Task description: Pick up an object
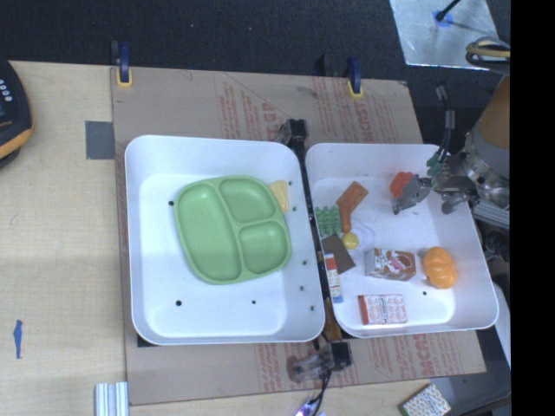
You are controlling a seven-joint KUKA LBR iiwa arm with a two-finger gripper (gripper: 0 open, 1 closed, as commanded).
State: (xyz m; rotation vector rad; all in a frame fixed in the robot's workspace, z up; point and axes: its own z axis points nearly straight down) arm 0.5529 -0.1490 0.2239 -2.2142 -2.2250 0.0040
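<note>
Orange fruit (pixel 440 267) lying in right white bin (pixel 486 306) on cardboard-covered wooden bench (pixel 61 250), dark floor (pixel 243 16) beyond; pincer (pixel 414 194) above bin's far side, grip impossible to tell.

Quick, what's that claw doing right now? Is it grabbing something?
Claw: low over the right bin, right beside a small red toy. Nothing can be seen held in it.

The bins (pixel 217 319) look like smooth white plastic. The green plate (pixel 232 229) is matt plastic. The bench (pixel 52 250) shows pale wood grain.
</note>
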